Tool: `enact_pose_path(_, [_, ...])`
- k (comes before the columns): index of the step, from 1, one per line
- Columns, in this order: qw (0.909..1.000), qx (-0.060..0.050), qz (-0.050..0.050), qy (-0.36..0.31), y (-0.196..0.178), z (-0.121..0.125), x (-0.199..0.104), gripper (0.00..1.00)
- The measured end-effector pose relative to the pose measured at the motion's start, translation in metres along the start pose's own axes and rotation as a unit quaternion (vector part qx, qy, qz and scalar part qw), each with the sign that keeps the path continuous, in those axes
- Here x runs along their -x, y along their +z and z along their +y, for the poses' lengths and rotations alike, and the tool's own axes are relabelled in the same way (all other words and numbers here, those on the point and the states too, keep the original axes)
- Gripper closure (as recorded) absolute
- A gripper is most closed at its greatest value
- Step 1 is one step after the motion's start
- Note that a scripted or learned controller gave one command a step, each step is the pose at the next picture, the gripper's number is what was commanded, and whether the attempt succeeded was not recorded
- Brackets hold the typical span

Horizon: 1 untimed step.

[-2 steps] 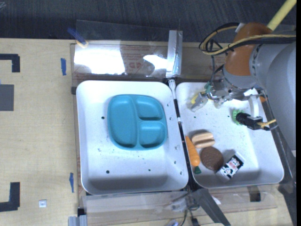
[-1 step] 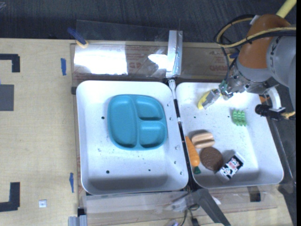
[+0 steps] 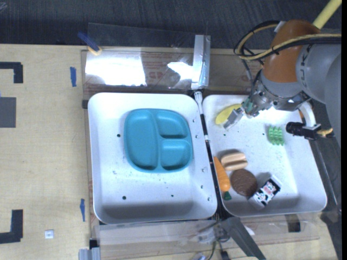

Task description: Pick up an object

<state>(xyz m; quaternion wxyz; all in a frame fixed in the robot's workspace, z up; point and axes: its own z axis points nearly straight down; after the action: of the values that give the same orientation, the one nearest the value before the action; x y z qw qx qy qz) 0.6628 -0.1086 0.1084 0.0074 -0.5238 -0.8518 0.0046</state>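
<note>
Bins, two, shallow and white, side by side on a wooden bench (image 3: 38, 161).

Left bin (image 3: 103, 194): one blue divided tray (image 3: 158, 140), three compartments, lying flat slightly toward 12 o'clock of the bin's centre.

Right bin (image 3: 303, 183), contents from left to right:
- Carrot (image 3: 223, 179), orange with a green end, lying along the bin's 9 o'clock wall, green end toward 6 o'clock.
- Banana (image 3: 227, 115), yellow, at the bin's 11 o'clock corner.
- Bun-shaped toy (image 3: 234, 158), tan with a pale band, near the bin's centre, just at 3 o'clock of the carrot.
- Brown round disc (image 3: 243, 182), directly at 6 o'clock of the bun, touching or nearly touching it.
- Small black-and-white carton (image 3: 267, 192), tilted, just at 4 o'clock of the disc.
- Green ridged piece (image 3: 276, 135), at about 2 o'clock of the bin's centre, well apart from the rest.

Arm: grey with orange band, entering from 2 o'clock. Gripper (image 3: 234, 119) sits low over the banana at the 11 o'clock corner, tips at the fruit's 3 o'clock end. Whether the tips are spread or closed, and whether they clasp the banana, cannot be told: detail too small and blurred.
</note>
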Motion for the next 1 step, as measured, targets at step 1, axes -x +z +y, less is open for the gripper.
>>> enact_pose_path(1, [0.9939, 0.012, -0.008, -0.109, -0.0806, 0.0244, -0.0376, 0.0])
